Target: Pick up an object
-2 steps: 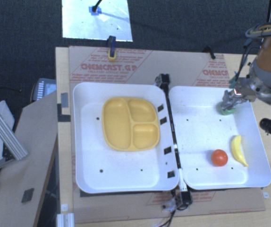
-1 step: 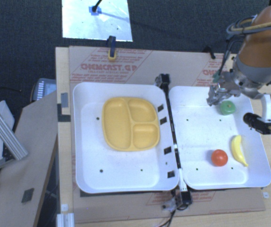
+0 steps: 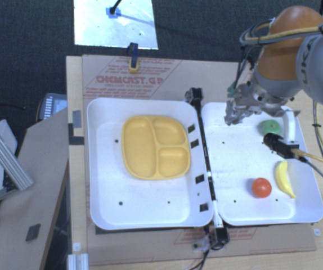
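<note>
In the right bin [image 3: 246, 212] lie a red-orange tomato [image 3: 261, 188], a yellow banana [image 3: 284, 179] by the right wall, and a small green round thing [image 3: 271, 126] near the back right. My gripper [image 3: 233, 116] hangs over the back left part of this bin, left of the green thing and well behind the tomato. I see nothing held in it.
The left bin [image 3: 105, 207] holds a yellow divided plate [image 3: 155, 147] at its middle. A black hinge strip [image 3: 202, 156] runs between the two bins. The grey arm with its orange band [image 3: 288, 41] comes in from the upper right.
</note>
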`<state>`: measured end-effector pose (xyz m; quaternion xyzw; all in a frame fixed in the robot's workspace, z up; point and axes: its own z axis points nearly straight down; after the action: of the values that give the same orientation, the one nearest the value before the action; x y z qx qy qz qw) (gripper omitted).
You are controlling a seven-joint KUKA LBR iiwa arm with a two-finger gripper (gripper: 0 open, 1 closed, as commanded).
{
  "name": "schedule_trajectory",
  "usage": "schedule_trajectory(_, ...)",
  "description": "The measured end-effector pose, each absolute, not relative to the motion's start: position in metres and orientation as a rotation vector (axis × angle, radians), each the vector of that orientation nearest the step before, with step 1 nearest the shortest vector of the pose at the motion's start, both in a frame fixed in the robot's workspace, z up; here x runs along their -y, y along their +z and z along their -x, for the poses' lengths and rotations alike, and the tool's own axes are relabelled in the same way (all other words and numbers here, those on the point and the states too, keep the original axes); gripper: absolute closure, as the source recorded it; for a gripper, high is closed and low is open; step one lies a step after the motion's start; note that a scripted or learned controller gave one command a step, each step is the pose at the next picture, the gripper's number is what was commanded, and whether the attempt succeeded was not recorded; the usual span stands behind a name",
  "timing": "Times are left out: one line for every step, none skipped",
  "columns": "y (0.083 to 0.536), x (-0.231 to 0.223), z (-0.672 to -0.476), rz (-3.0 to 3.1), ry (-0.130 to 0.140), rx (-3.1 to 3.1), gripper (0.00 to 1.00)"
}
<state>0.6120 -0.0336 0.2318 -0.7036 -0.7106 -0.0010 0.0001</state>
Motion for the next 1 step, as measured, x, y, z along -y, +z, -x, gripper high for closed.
schedule_trajectory(0.2314, -0.0094, -0.6196, 2.212, -0.004, 2.233, 1.00)
